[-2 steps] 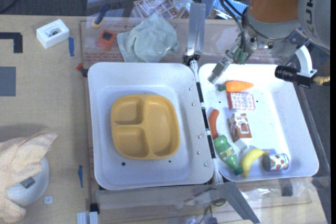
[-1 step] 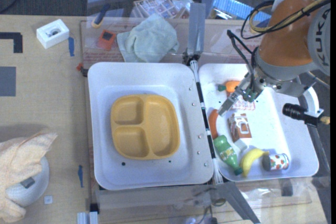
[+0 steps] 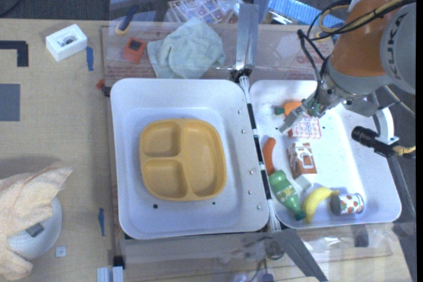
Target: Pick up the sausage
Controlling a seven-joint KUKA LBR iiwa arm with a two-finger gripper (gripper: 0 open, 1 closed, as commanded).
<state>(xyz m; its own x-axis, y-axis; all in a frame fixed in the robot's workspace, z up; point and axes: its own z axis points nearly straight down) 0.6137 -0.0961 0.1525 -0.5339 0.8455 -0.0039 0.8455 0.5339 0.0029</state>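
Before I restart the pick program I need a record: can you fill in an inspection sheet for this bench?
Surface: two white bins; left bin holds a yellow tray.
Job's things: sausage lies at the right bin's left wall, untouched.
Clutter: bottle, banana, can, carton, carrot.
Gripper: gripper low over the bin's upper part, near the carrot; finger state unclear.
Cables: yellow and black loops by the arm.
Surroundings: cloth, white box.
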